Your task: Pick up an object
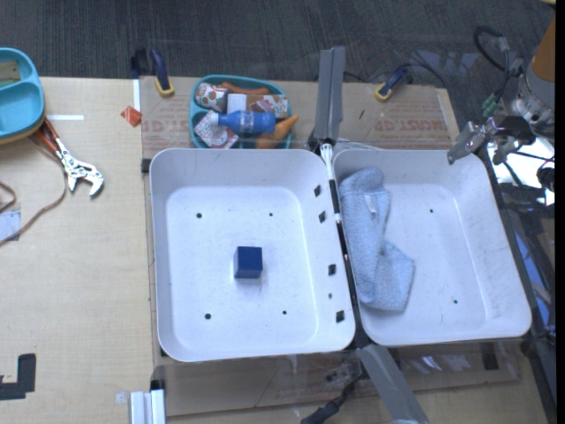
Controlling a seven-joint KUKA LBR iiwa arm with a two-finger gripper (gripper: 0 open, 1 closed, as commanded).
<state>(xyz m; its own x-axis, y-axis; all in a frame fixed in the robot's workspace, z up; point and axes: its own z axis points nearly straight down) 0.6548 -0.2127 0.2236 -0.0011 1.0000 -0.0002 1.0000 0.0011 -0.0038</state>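
Observation:
A small dark blue cube [249, 261] sits near the middle of the left bin [177, 193]. A light grey-blue cloth [374, 238] lies crumpled along the left side of the right bin [459, 263]. My gripper [479, 148] hangs over the right bin's far right corner, well away from both the cloth and the cube. Its fingers [460, 149] are spread apart, open, with nothing between them.
Behind the left bin stands a blue bowl [240, 113] holding several small items. A wrench [78, 173] and a teal tray [18, 91] lie on the bench at far left. Clamps [159, 71] sit along the back edge. Cables [521, 193] run along the right side.

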